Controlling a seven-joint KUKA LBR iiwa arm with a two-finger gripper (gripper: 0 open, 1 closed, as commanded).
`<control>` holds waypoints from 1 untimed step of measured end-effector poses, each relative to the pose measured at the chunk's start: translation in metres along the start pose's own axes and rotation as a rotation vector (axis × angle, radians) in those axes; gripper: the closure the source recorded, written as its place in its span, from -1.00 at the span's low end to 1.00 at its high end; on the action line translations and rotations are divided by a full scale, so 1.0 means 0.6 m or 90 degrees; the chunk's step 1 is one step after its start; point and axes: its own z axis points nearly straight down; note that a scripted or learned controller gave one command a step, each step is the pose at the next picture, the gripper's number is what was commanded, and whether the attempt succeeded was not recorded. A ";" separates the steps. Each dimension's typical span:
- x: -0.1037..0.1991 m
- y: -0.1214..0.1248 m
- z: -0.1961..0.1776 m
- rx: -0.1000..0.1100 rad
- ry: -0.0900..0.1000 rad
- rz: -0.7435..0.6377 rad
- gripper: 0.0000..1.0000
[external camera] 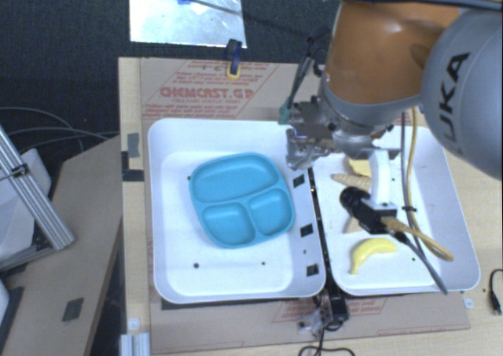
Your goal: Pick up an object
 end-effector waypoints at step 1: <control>0.080 0.025 0.158 0.001 0.001 -0.006 1.00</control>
